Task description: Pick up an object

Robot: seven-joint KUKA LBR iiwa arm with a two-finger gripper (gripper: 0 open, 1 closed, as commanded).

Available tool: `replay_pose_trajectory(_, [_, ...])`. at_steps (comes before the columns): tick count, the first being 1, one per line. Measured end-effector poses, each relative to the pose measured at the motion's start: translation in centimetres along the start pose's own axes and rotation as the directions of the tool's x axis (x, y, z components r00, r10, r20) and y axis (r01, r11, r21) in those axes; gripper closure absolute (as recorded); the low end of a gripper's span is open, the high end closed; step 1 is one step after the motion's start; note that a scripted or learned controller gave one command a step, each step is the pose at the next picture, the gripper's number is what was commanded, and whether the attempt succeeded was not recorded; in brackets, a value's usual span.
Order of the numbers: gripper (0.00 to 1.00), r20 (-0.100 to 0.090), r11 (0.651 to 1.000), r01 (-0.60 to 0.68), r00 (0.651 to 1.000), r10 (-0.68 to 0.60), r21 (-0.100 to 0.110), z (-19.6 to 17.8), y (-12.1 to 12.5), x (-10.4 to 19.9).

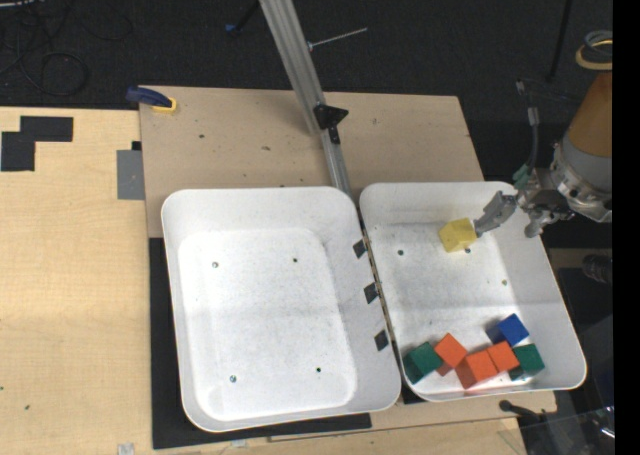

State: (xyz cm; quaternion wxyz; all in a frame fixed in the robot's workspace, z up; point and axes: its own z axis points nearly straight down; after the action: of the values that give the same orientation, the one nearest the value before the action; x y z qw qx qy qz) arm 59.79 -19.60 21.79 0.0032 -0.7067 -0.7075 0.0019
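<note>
1. While you look at the right bin [535, 273], you find the yellow block [457, 235] in its upper half, lying on the white floor, a little tilted, well apart from the other blocks
2. You see the gripper [512, 211] just beside this block, on its right; one grey finger [492, 211] slants down toward the block's upper right corner and seems to touch it or nearly touch it, which one I cannot tell
3. You see the second finger [541, 219] further right, near the bin's right rim, so the fingers stand apart and the block is not between them
4. You see the arm [592, 138] coming in from the right edge, grey at the wrist, with the orange band above it
5. You find the other blocks packed together in the lower right corner of the same bin: a green block [422, 360] at the left, an orange block [450, 350] touching it, a larger orange block [484, 363] next, a blue block [511, 329] above that, and a second green block [528, 360] at the far right near the rim
6. You see the left bin [262, 305] beside it, the two bins touching along their inner rims, where small black clips [369, 292] sit
7. You see a slanted aluminium bar [298, 68] rising behind the bins from the wooden bench [240, 138]
</note>
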Motion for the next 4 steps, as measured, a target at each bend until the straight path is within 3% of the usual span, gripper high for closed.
replay_pose_trajectory(2, [0.00,-0.001,1.000,-0.002,1.000,0.002,0.002,11.5,-0.7,0.8])
replay_pose_trajectory(3, [1.00,0.000,1.000,-0.007,1.000,0.007,-0.004,10.1,-0.6,0.6])
replay_pose_trajectory(4, [1.00,0.003,1.000,-0.001,1.000,0.001,-0.009,5.4,0.2,0.1])
